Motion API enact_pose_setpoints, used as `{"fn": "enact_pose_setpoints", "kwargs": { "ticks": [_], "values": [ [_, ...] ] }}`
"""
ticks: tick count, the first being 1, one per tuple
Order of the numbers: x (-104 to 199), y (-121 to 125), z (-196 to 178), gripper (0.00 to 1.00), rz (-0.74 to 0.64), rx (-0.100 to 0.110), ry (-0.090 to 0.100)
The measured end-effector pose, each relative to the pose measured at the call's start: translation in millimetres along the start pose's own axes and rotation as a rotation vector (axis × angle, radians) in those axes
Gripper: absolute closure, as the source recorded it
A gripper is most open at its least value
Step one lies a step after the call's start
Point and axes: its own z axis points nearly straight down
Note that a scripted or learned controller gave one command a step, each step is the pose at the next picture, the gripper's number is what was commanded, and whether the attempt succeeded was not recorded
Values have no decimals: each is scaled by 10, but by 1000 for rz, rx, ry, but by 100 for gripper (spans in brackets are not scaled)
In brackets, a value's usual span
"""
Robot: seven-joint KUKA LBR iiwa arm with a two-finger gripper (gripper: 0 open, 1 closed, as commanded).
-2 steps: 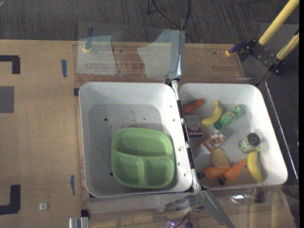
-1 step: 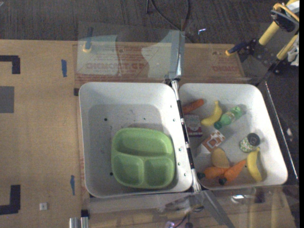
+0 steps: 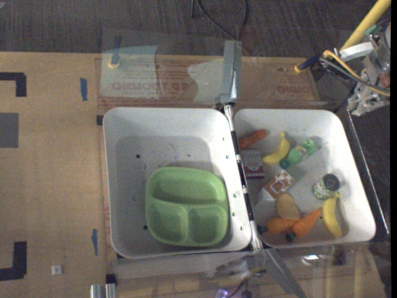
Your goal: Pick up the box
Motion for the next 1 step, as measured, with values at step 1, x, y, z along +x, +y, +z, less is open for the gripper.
{"fn": "enact_pose_setpoints", "kwargs": {
  "ticks": [1],
  "values": [
    [-113, 74, -1578, 100, 1, -3, 3]
  ]
}}
